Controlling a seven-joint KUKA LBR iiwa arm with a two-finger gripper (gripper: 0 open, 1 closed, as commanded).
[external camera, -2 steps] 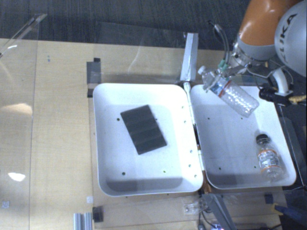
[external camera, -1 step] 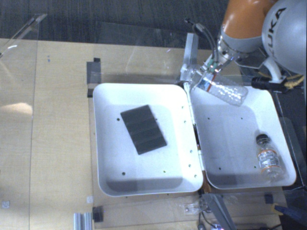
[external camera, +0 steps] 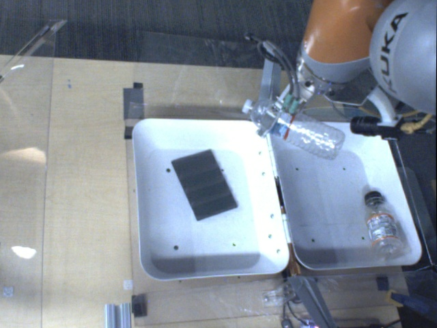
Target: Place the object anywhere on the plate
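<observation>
From the overhead camera I see the arm reaching in from the right, its orange band high above the right bin. The claw sits over the seam between the two bins, near their far edge. A clear plastic bottle lies roughly level between its fingers, gripped near the cap end, with the body sticking out to the right over the right bin and lifted off the bin floor. So I read the claw as closed on that bottle.

The dark rectangular plate lies flat in the left bin, turned at a slant, near the middle of the bin floor. The held bottle is well apart from it, up and to the right.

A second small clear bottle with a dark cap lies in the right bin near its right wall, toward the near corner.

Both bins rest side by side on the pale wooden surface
</observation>
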